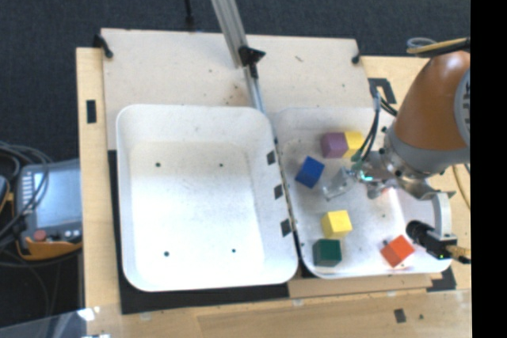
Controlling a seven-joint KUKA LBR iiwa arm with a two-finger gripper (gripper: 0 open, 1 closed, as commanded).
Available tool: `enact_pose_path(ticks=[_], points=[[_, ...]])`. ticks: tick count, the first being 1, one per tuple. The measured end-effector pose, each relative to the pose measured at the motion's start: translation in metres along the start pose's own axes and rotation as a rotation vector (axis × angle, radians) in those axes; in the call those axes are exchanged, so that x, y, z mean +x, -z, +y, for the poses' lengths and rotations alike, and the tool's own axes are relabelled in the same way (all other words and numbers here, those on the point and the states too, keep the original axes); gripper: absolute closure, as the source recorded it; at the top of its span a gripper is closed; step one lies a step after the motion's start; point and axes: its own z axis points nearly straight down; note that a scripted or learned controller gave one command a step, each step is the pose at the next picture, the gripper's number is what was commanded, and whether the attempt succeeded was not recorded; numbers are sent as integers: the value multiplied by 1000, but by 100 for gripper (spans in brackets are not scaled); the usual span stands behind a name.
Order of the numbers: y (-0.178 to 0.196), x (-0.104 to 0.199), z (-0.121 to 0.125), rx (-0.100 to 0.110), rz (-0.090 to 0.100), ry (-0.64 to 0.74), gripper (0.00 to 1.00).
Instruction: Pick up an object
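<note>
Blocks all sit in the right bin (412, 269): blue block (310, 171), purple block (333, 144), a yellow block (354, 141) touching it, second yellow block (337, 222), green block (326, 252), orange block (398, 251). Gripper (342, 184) is low in that bin, between blue and the lower yellow, nothing visibly between its fingers; can't tell if jaws are apart or together, too blurred. Risks, my read: closing on bare floor, or nudging blue aside on descent; purple/yellow pair is packed tight, so a finger could land on top. Count: six blocks (two yellow, one each blue, purple, green, orange), two bins, left bin (142, 123) beside it.
</note>
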Motion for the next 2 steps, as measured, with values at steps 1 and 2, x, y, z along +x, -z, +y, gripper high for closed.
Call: enact_pose_path(ticks=[1,2], points=[[2,0,1,-5,-1,-3,0],[-58,-9,-3,2,-2,-4,0]])
